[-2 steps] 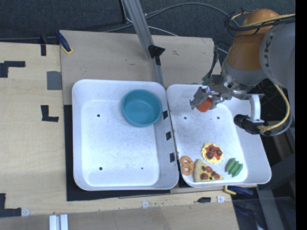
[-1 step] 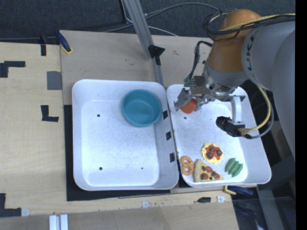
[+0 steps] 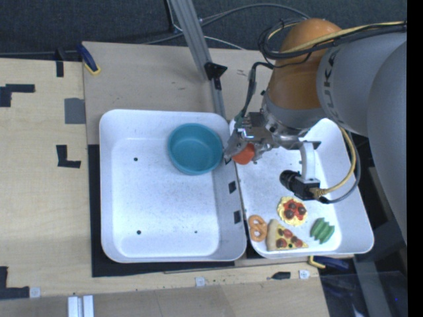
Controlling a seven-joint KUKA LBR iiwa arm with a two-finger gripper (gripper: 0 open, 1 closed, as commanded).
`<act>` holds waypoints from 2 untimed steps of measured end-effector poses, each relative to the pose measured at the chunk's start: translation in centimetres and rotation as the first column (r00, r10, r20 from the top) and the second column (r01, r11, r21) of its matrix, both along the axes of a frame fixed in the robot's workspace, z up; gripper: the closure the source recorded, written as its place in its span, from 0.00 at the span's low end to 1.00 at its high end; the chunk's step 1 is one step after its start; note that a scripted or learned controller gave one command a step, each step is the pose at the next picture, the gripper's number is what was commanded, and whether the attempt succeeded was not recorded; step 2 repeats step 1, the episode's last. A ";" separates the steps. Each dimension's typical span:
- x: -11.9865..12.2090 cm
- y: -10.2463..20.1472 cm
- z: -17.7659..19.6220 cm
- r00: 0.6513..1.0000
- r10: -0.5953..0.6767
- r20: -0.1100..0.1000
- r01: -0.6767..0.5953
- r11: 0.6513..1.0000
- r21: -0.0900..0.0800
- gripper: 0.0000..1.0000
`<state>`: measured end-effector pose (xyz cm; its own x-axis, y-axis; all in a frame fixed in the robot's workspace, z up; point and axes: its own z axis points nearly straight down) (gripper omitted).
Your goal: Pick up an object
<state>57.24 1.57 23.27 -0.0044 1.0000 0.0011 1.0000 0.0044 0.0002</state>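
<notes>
My gripper (image 3: 242, 149) hangs over the left edge of the right bin (image 3: 350, 197), close to the divide between the two bins. A small red-orange round object (image 3: 245, 154) sits between its fingertips, and the fingers look closed on it. The grey arm with its orange band (image 3: 301, 58) reaches in from the upper right and hides the far part of the right bin. I cannot tell whether the red object is lifted off the bin floor.
A blue bowl (image 3: 195, 148) stands at the back right of the left bin (image 3: 132, 197), just left of the gripper. Near the right bin's front lie a pretzel (image 3: 257, 227), a pizza slice (image 3: 284, 238), a round tart (image 3: 292, 211) and a green piece (image 3: 322, 230).
</notes>
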 end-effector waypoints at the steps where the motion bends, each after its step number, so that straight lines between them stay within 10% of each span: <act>1: -2.0 4.4 0.5 1.000 0.000 0.000 0.000 1.000 0.000 1.00; 2: -2.0 4.4 0.5 1.000 0.000 0.000 0.000 1.000 0.000 1.00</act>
